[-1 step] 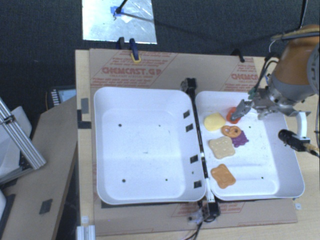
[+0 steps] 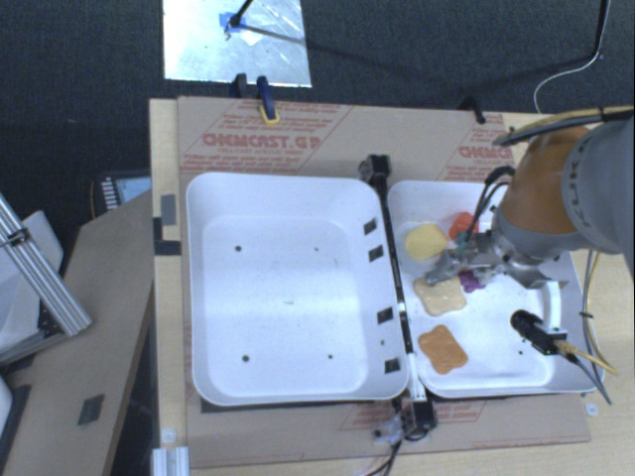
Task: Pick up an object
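**Grey arm is reaching into the right bin**

Grey and orange, the arm (image 2: 556, 191) is hanging over the right bin (image 2: 496, 365). Its gripper (image 2: 464, 266) is sitting low among the toy foods; how wide it is, I cannot tell. The pale slice (image 2: 440, 297) is lying just below and left of the gripper. The yellow piece (image 2: 426, 241) is lying just above and left.

Both bins (image 2: 288, 296) are white; inside the right bin lie a yellow piece (image 2: 427, 240), a cream piece (image 2: 441, 296), and an orange-brown piece (image 2: 443, 349).
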Controlling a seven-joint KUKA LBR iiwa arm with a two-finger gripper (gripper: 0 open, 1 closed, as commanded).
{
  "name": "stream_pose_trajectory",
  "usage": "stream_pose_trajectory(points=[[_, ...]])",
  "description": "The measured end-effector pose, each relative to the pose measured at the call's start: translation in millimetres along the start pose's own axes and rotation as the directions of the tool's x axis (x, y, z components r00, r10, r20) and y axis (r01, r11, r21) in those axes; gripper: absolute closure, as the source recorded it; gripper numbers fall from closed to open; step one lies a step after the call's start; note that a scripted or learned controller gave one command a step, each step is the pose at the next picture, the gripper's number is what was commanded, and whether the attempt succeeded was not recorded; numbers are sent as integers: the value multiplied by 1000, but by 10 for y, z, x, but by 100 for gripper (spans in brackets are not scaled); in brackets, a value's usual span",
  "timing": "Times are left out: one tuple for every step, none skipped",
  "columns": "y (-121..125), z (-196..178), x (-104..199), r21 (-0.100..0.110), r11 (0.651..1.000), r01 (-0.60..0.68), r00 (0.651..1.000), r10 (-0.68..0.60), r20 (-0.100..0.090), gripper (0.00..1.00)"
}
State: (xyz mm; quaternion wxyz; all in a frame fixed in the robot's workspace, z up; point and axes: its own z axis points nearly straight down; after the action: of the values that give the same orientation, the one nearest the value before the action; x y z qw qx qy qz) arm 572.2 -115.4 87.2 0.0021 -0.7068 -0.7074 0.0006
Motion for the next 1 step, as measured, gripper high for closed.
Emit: stream_pose_trajectory(points=[[34,-166,-11,-9,1000,1,1000,-1,2,100]])
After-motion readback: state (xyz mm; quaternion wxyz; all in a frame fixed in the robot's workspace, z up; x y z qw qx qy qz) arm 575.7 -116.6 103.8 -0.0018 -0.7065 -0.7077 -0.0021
